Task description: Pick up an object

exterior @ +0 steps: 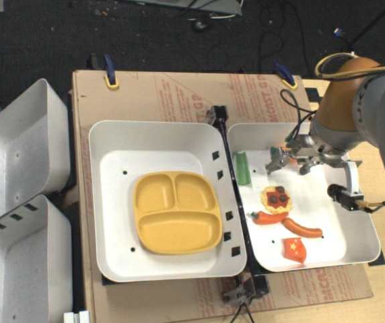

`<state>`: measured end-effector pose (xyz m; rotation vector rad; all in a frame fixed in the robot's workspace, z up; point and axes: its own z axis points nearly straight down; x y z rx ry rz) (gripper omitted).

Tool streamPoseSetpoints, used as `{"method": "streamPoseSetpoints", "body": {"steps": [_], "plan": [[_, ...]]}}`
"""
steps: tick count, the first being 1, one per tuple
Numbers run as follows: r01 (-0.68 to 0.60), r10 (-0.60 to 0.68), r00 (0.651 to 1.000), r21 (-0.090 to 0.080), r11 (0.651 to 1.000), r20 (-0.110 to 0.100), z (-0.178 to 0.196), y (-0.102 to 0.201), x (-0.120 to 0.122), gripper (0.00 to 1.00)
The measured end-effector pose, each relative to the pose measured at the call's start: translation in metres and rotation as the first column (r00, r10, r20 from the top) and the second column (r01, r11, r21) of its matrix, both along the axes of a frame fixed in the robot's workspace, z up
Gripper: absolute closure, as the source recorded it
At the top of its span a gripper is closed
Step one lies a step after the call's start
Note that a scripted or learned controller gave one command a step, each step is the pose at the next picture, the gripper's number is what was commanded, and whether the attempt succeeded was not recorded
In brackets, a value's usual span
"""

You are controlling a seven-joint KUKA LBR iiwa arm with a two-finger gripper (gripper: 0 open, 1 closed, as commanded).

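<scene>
While hanging over the far end of the right bin [364, 244], reaches in from the right: grey arm [381, 110] with orange band [337, 99], end effector [288, 157] low above the bin's white floor. Cannot tell whether spread or pressed together; nothing seen between its tips.

Taking the right bin as landmark:
- Along its left wall, toward the far end: green block [242, 168], lying lengthwise, just left of the end effector.
- At its middle: small yellow round toy with dark spots [276, 198], nearer the camera than the end effector and apart from it.
- Just below that toy, touching or nearly touching it: red chili pepper [269, 217], lying across.
- Toward its near right: sausage [303, 229], lying at a slant.
- Close to its near wall: red piece [295, 249], just below the sausage.
- Immediately to its left, sharing the divider: left bin [105, 147], holding a yellow divided plate [177, 212] flat on the floor, three compartments.
- Beneath both: brown cardboard-covered surface [172, 89].
</scene>
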<state>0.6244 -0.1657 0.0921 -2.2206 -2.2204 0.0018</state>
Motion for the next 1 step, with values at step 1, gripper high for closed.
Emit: {"method": "streamPoseSetpoints", "body": {"steps": [1], "plan": [[0.0,0.0,1.0,-0.001,1.0,0.004,0.0112,0.0,0.0009,1.0]]}}
